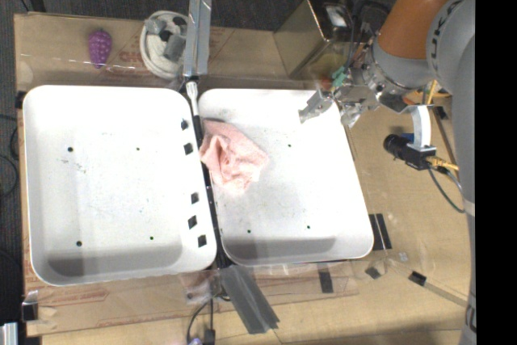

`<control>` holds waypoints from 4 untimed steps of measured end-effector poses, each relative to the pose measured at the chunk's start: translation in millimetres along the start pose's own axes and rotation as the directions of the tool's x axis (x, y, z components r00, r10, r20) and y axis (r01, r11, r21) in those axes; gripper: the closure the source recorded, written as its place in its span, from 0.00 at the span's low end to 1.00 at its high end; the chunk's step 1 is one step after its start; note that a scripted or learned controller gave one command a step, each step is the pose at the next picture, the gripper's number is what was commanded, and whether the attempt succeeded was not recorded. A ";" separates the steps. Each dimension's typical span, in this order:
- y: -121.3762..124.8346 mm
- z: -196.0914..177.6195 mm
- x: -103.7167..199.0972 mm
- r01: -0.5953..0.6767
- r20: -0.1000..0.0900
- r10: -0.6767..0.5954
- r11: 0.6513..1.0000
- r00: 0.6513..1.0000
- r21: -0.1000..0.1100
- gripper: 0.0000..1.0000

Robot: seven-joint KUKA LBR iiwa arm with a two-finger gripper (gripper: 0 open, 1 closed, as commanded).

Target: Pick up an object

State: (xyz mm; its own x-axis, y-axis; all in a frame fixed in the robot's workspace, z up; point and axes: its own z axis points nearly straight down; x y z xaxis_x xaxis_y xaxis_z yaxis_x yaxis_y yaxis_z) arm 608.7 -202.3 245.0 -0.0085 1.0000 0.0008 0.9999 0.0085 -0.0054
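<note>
Tabletop (388,198): a brown surface is seen under both bins, with dark tape marks near its lower right part.
Left bin (105,254): a shallow white tray is set on the left side, touching the right bin along a dark dividing strip.
Right bin (339,206): a shallow white tray is set just beside the left bin; the cloth is carried in its left part.
Arm (424,20): a grey body with an orange band is seen reaching in from the right, above the right bin's upper right corner.
Pink cloth (232,157): a crumpled pink cloth is laid in the right bin, close to the dividing strip (upper left area), well apart from the tool.
Tool (331,105): it is held over the upper right edge of the right bin; the fingers are spread apart and nothing is seen between them.
Purple object (99,47): a small purple item is left on the tabletop, beyond the left bin.
</note>
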 end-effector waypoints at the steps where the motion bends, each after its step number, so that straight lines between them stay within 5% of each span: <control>1: 9.1 59.0 113.4 -0.095 0.000 0.095 0.995 0.995 0.000 0.00; 2: -4.6 153.5 86.3 -0.099 0.001 0.099 0.995 0.995 0.001 0.00; 3: -4.8 144.1 86.9 -0.095 0.001 0.095 0.995 0.995 0.004 1.00; 4: 25.8 31.3 135.2 0.163 0.002 -0.163 0.987 0.987 -0.004 1.00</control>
